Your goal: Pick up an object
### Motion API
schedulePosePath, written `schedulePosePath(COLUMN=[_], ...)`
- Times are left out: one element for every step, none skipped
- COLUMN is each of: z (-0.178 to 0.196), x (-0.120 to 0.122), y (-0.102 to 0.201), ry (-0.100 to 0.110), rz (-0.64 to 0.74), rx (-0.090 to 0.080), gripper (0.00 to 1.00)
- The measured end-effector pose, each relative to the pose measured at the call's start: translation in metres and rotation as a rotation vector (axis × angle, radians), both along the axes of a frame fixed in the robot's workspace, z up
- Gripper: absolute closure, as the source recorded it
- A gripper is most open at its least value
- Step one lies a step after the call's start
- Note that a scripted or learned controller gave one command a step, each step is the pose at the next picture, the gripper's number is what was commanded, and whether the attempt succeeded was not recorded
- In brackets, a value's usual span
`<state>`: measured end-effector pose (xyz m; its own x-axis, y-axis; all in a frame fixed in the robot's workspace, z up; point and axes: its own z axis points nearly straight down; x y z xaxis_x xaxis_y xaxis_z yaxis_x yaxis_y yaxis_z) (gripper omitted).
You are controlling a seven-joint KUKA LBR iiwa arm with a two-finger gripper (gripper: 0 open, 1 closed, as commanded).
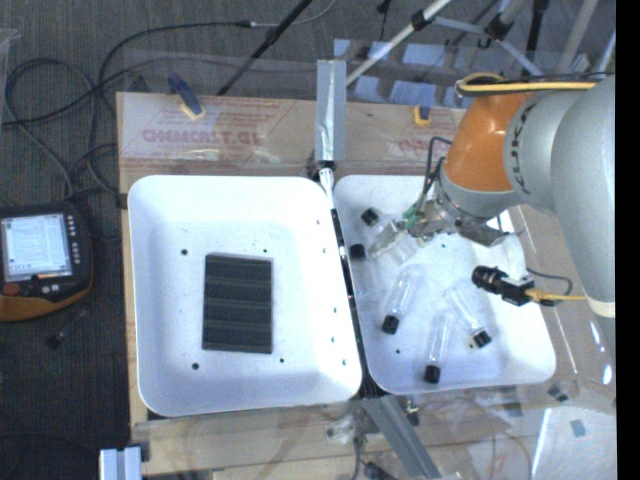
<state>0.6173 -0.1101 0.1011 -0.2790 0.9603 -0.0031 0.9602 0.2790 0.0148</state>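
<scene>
Clear plastic tubes with black caps lie scattered in the right bin [520, 363]: one [436, 344] at 6 o'clock, one [467, 318] just beside it, another [398, 301] toward the centre. The left bin [160, 218] holds a black ribbed block [238, 302]. Both bins sit on a brown desk [230, 138]. At the right bin's 11 o'clock the gripper [412, 220] hovers by a tube [383, 238]; whether the jaws are released or clenched I cannot tell. Grey carpet [100, 18] and cables [60, 78] lie beyond.

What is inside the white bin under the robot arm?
The right bin holds several clear tubes with black caps, like one near the middle. The arm covers the bin's far corner, so anything lying there is hidden.
</scene>
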Motion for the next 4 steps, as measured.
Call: schedulePosePath(z=[0.008,0.008,-0.01,0.0], x=[0.0,0.0,-0.02,-0.019], y=[0.002,0.001,0.003,0.005], ry=[0.002,0.001,-0.002,-0.003], rz=[0.0,0.0,-0.008,-0.007], rx=[0.004,0.003,-0.008,-0.002], gripper=[1.0,0.0,0.0,1.0])
